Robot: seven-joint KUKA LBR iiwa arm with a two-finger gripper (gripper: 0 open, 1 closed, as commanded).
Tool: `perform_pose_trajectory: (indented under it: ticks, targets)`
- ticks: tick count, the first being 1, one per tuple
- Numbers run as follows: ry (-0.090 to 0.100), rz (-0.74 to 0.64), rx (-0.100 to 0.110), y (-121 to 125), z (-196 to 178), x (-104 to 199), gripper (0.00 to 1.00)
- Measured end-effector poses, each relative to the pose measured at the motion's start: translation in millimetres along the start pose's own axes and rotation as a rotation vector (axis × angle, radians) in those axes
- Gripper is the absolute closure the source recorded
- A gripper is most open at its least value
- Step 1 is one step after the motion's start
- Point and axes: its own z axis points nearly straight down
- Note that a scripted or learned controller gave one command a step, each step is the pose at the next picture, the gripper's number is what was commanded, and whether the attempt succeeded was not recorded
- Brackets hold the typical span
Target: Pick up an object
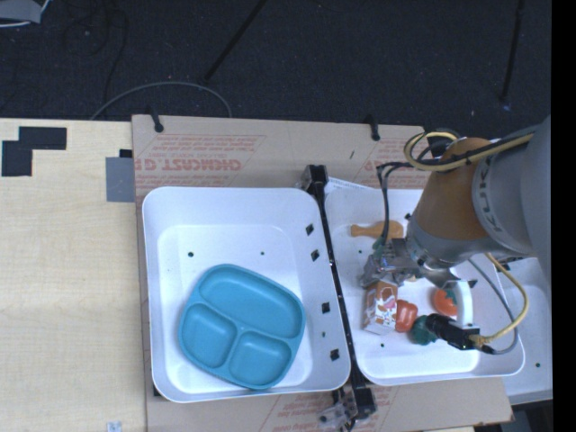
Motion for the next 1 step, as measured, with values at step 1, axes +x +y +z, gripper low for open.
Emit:
perform_pose_trajectory:
  ticks: [1]
  targets:
    - [-0.002,-0.002,-0.007,2.9,-49.4,-10.3,1.0]
